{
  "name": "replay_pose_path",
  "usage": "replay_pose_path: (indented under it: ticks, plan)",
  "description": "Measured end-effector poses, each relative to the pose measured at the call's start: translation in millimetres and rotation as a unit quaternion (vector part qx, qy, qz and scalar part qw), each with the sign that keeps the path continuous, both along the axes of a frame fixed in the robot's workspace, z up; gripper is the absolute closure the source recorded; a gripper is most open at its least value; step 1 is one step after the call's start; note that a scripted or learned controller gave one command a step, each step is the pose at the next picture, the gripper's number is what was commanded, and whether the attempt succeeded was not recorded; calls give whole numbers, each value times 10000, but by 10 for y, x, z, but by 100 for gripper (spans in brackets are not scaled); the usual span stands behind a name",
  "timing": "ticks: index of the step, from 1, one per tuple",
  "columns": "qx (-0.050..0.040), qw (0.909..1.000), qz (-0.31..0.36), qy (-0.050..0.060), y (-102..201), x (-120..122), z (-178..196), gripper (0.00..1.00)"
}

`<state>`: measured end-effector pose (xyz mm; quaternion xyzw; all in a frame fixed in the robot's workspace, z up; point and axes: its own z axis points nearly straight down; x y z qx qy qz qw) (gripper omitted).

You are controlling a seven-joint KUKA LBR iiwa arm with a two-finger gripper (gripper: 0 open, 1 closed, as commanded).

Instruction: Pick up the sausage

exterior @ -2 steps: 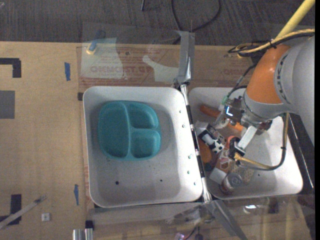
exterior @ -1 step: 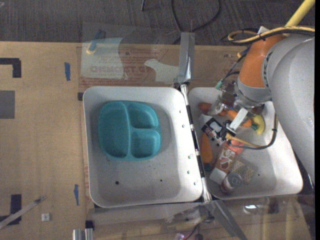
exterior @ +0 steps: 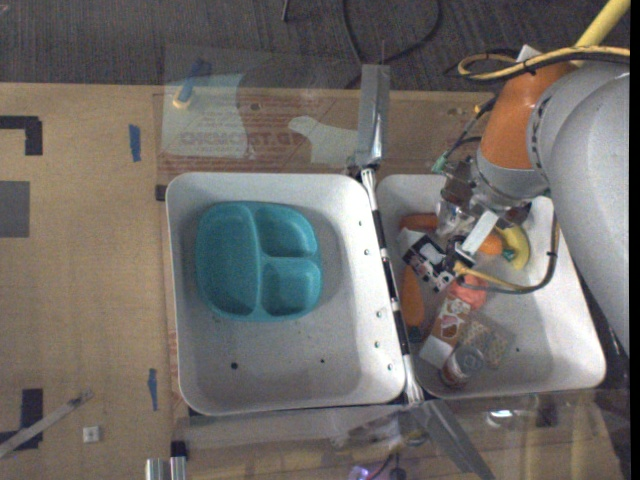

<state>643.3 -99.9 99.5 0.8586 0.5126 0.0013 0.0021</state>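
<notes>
Presently sausage (exterior: 412, 298) seen lying along left wall of right bin (exterior: 570, 363), just beside gripper (exterior: 436, 265). Gripper state cannot be told. Sausage judged light, slightly soft, smooth-skinned, prone to rolling; best taken across middle, wall clearance being tight.

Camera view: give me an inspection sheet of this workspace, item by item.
Surface: bench bearing two white bins; left bin, right bin.
Job's things: sausage, orange-brown, lies along the right bin's left wall, apart from the claw.
Clutter: teal divided plate in left bin; banana, packets and a can in right bin.
Grippers: claw low over the right bin, beside the sausage; open or shut cannot be told.
Cables: black loop on the floor; yellow cable at the arm.
Surroundings: blue tape on the bench, dark carpet.
</notes>
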Motion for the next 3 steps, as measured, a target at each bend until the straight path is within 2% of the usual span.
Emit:
replay_pose_path:
  ticks: [1, 2, 3]
  plan:
    - [10, 9995, 319, 15, 999, 239, 865, 100]
    - [7, 9926, -1211, 17, -151, 235, 1926, 100]
    - [13, 9898, -1426, 43, -34, 129, 1935, 100]
